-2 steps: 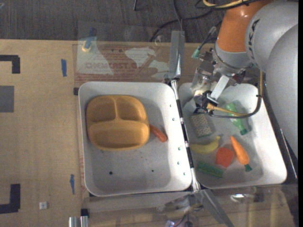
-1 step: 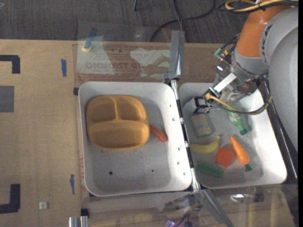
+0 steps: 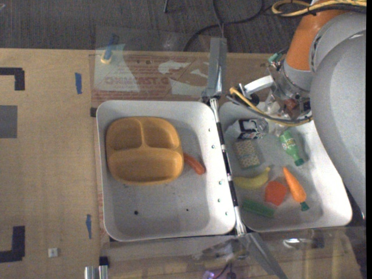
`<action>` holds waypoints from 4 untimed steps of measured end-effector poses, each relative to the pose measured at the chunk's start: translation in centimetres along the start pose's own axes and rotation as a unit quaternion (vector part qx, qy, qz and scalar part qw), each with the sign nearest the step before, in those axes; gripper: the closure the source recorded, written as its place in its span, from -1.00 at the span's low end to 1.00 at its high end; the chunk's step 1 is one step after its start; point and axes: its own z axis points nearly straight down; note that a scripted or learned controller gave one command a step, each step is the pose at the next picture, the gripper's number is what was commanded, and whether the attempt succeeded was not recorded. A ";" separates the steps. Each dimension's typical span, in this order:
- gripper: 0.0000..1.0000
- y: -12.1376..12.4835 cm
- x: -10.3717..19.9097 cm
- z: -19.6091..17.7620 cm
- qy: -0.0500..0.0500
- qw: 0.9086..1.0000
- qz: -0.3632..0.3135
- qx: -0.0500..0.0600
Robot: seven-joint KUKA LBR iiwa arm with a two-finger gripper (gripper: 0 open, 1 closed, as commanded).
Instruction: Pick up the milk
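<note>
The milk looks like the small white and black carton [image 3: 251, 128] lying near the back left of the right bin [image 3: 331, 214]. My gripper [image 3: 280, 108] hangs over the back of that bin, just right of the carton and a little above it. The wrist, with its cables and grey fittings, hides the tips. Nothing shows in the gripper's grasp.
The right bin also holds a checkered packet [image 3: 247, 153], a banana [image 3: 253, 181], a green bottle [image 3: 291, 146], a carrot [image 3: 294, 186], a red piece [image 3: 276, 193] and a green stick [image 3: 257, 207]. The left bin [image 3: 163, 214] holds a yellow divided plate [image 3: 143, 150] and an orange carrot [image 3: 195, 164].
</note>
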 end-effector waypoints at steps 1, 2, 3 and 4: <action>1.00 -2.7 -3.6 0.0 -0.001 0.993 -0.121 0.002; 1.00 -6.7 -5.1 -0.7 0.000 0.934 -0.357 0.001; -1.00 -6.7 -5.1 -0.7 0.000 0.934 -0.357 0.001; -1.00 -0.6 -6.4 7.8 0.004 0.950 -0.311 -0.003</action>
